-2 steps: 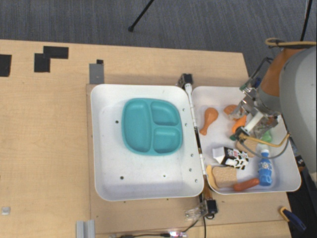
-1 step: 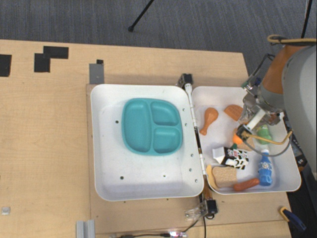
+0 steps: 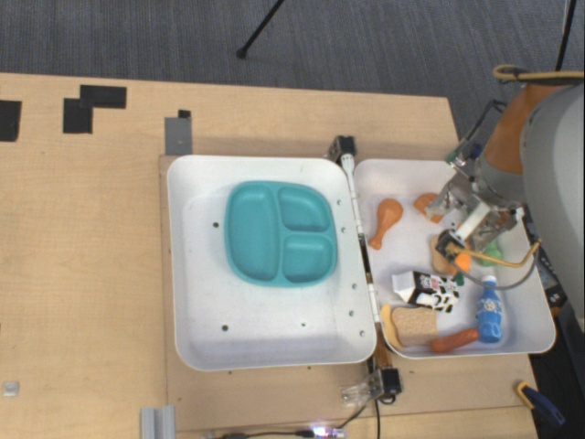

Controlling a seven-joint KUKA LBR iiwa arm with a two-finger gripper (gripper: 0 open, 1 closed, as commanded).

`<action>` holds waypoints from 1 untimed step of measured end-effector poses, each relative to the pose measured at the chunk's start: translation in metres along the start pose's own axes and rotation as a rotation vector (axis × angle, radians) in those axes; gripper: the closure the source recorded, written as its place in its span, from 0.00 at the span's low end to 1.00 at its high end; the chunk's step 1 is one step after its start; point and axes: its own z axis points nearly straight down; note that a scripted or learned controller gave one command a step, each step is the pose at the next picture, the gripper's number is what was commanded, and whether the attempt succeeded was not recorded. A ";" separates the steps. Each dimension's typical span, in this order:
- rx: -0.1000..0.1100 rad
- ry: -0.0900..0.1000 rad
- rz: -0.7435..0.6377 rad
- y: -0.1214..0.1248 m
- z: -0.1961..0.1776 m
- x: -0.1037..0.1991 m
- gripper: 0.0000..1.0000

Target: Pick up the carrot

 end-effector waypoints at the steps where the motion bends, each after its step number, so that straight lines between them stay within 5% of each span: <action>1: 0.010 -0.002 -0.130 -0.027 0.017 -0.062 0.00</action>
